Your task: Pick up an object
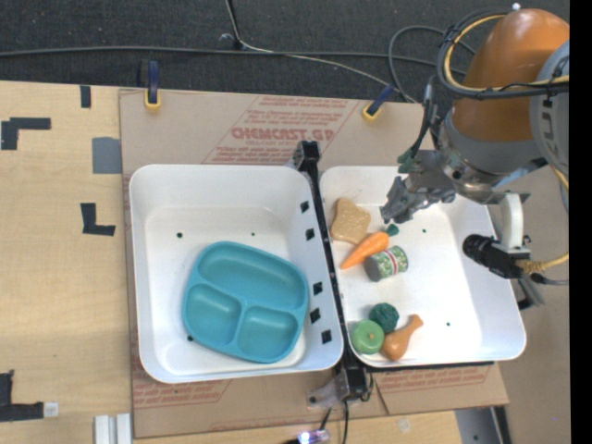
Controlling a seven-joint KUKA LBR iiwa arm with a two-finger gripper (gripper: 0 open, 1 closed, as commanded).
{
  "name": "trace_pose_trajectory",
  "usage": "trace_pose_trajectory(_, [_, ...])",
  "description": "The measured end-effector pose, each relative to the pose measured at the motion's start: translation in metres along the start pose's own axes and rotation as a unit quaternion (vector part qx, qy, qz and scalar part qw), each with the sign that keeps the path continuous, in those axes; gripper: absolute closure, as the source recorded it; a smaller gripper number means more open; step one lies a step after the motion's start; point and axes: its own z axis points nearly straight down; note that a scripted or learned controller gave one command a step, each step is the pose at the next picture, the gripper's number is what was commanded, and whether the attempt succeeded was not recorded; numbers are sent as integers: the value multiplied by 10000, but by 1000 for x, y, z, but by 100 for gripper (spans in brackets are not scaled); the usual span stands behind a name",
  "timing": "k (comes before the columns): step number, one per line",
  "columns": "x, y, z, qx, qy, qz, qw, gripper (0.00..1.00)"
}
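Note:
The right bin (481, 331) holds several toy foods. A tan bread slice (350, 220) lies at its back left, with an orange carrot (364, 249) just in front of it. Beside the carrot's right lies a small green-labelled can (387, 264). Nearer the front sit a dark green broccoli piece (385, 315), a green round fruit (366, 339) and a brown drumstick (401, 339). My gripper (396, 213) hangs over the back of the right bin, just above and right of the carrot's leafy end, apart from the bread.
The left bin (157, 192) holds a blue divided tray (244, 301). A black divider (318, 239) runs between the bins. Cables loop over the arm's orange band (513, 58). A black fitting (490, 252) juts out at the right bin's right rim.

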Motion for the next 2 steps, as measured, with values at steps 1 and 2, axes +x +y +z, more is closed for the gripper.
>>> trace_pose_trajectory(1, [40, 12, 10, 3, -5, 4, 10000, 100])
trace_pose_trajectory(2, [96, 26, 33, 12, -4, -2, 10000, 100])
